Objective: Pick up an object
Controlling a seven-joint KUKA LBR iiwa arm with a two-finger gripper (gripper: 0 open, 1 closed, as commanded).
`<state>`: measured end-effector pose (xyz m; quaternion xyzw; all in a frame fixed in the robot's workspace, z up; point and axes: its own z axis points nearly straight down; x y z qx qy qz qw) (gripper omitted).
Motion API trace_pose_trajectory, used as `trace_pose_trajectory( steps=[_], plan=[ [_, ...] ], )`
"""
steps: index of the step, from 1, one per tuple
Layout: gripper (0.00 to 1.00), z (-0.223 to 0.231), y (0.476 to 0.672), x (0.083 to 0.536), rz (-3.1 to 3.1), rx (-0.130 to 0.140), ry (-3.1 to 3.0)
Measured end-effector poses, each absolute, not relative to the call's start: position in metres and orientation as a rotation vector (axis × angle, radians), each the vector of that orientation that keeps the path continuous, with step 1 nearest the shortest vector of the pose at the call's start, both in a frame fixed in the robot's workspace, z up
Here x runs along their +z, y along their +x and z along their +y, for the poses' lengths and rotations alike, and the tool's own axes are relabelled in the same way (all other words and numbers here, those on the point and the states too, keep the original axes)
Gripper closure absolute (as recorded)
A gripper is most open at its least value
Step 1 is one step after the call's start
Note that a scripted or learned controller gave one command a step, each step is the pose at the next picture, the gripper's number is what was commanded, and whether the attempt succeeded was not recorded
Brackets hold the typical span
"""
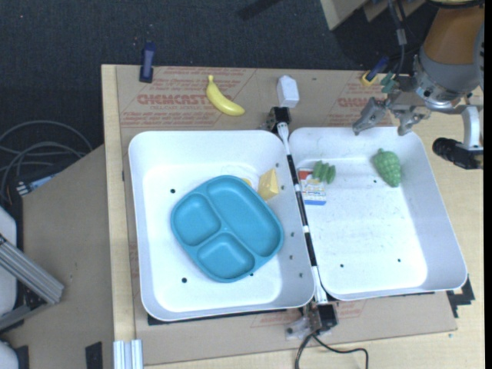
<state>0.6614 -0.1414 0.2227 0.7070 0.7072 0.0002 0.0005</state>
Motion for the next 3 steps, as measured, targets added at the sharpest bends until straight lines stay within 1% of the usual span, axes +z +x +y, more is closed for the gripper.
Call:
trace_pose_trajectory(
  steps=[1, 3],
  plan=[
    [0.0, -0.184, 0.669, 0.116, 2.215, 0.007, 2.214],
    [0.0, -0.179, 0.675, 0.098, 2.207, 0.021, 2.197]
  ],
)
